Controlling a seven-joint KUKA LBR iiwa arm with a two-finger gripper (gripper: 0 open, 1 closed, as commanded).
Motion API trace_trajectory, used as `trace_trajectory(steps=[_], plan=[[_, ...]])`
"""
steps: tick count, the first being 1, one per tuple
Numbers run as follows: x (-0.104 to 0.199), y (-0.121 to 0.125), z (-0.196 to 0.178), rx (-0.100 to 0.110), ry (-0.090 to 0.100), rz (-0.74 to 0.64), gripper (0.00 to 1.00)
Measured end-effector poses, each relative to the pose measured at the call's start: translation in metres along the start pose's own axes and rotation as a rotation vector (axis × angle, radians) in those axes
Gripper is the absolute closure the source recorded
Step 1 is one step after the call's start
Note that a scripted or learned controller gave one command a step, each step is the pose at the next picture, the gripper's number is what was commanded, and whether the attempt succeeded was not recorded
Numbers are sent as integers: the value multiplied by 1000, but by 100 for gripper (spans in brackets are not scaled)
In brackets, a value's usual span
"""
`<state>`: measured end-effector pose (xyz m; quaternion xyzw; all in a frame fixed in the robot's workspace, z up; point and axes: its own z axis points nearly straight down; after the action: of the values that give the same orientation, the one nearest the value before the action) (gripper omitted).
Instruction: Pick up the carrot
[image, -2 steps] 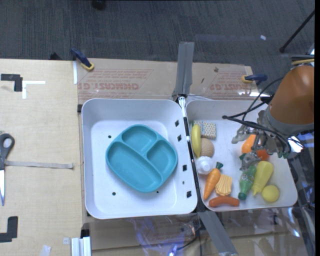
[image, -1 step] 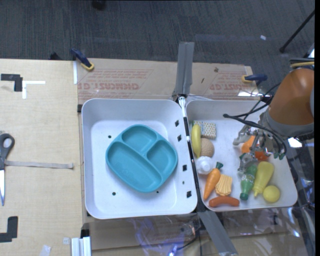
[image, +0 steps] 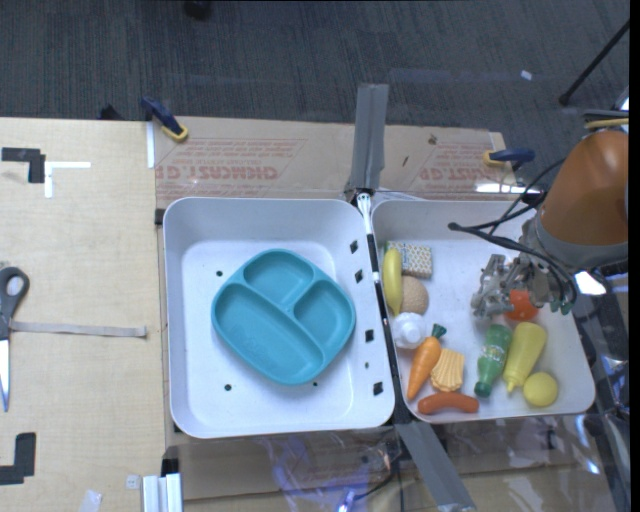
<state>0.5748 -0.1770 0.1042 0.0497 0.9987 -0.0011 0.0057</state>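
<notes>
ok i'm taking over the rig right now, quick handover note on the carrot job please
Gripper: down in the right bin, over its upper middle; finger state unreadable from here.
Carrot: lying in the right bin, toward its left side, leaf end up, between the white garlic-like piece and the corn piece. It is left of and below the gripper, apart from it.
Done: nothing visible; the carrot is not lifted.
Left: move over the carrot, grasp it, lift.
</notes>
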Motion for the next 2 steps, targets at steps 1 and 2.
trace_trajectory(steps=[1,2], plan=[[0,0,0,0,0,0,0],[-2,1,-11,2,-6,-3,100]])
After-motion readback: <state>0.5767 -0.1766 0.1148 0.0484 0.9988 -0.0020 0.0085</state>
